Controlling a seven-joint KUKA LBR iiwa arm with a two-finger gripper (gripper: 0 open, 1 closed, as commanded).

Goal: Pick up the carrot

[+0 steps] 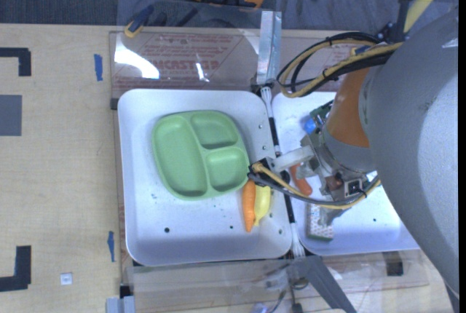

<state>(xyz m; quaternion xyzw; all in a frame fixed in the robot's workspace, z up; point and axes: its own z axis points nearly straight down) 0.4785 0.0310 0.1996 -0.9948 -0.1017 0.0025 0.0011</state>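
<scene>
The carrot [249, 207] is small and orange. It lies in the left bin [145, 231] close to its right wall, just below the green plate's lower right corner. A yellow item [262, 201] rests against the carrot's right side. My gripper [336, 186] hangs over the right bin [364, 228], to the right of the carrot and apart from it, with the divider between the bins in between. The wrist hides most of the gripper.
A green three-compartment plate [178, 159] fills the middle of the left bin. In the right bin a small red-orange piece [301, 181] lies left of the gripper, and a speckled pale block [319, 223] sits near the front wall. The arm covers the right bin's right side.
</scene>
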